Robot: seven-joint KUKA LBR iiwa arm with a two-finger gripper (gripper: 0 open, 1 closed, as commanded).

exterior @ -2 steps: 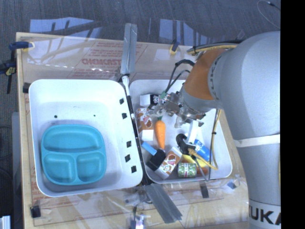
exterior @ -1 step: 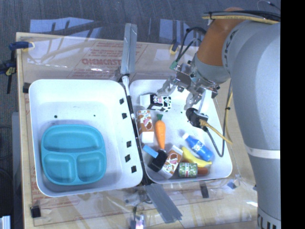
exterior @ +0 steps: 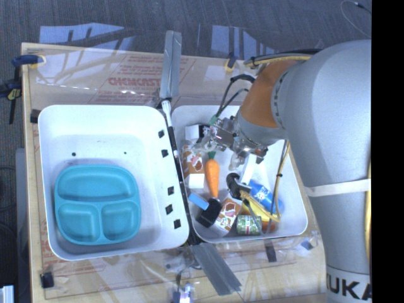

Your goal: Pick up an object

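Approach phase: the grey arm's two-finger gripper [exterior: 222, 137] hangs low over the right-hand shallow white bin [exterior: 293, 223].
Whether it is released or clenched I cannot tell. Candidates lie heaped beneath (an orange toy carrot [exterior: 213, 176] just beside the wrist); nothing appears held. Next, judged: settle on one item, descend, close.
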